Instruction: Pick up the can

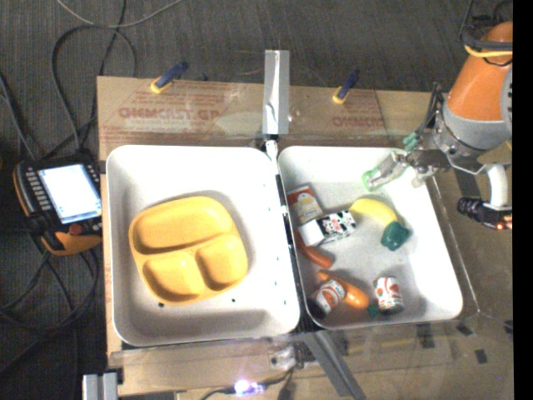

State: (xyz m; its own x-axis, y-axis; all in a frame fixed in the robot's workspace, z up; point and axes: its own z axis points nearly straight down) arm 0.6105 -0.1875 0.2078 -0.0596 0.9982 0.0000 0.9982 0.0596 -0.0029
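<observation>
Red can [388,294] lies far from claw [379,176].

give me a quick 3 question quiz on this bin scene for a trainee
1. True or false: the yellow divided tray lies in the left bin.
2. Which item lies nearest the gripper? A) lemon B) carrot C) green piece
3. Fill in: the gripper hangs over the right bin's ____ area, near or far from the camera?

Key
1. True.
2. A, the lemon, just below the gripper in the camera view.
3. Far: it sits at the top of the bin, apart from the cans lower down.
</observation>
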